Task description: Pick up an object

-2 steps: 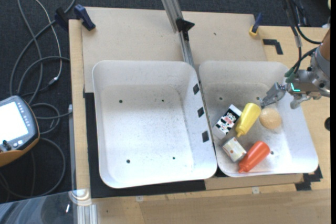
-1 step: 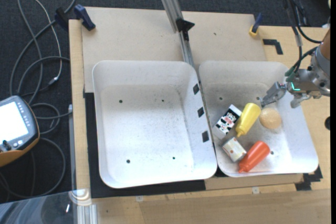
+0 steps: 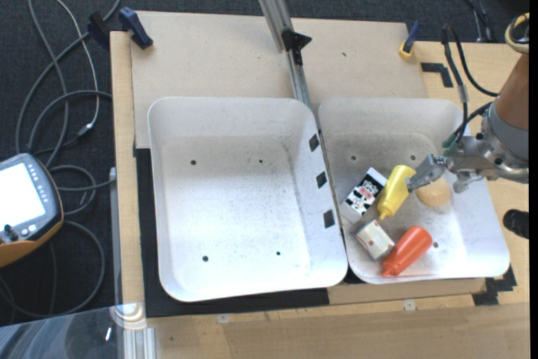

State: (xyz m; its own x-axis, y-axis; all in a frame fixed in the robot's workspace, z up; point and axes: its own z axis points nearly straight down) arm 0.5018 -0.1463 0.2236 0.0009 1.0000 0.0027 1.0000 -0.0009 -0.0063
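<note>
The right bin (image 3: 483, 252) holds several small objects: a yellow bottle-shaped piece (image 3: 395, 190), a black-and-white patterned box (image 3: 364, 193), a small white block (image 3: 375, 239), an orange-red piece (image 3: 408, 251) and a tan rounded lump (image 3: 434, 197). My gripper (image 3: 443, 179) hangs at the right side of this bin, just above the tan lump and to the right of the yellow piece. It looks open, with one finger beside the yellow piece's top and the other past the lump's right side. Nothing is held between them.
The left bin (image 3: 168, 265) lies beside the right one, across a shared ridge with black marks. A slanted metal pole (image 3: 273, 0) rises from the back of the bench. Cables run along the right, behind the arm.
</note>
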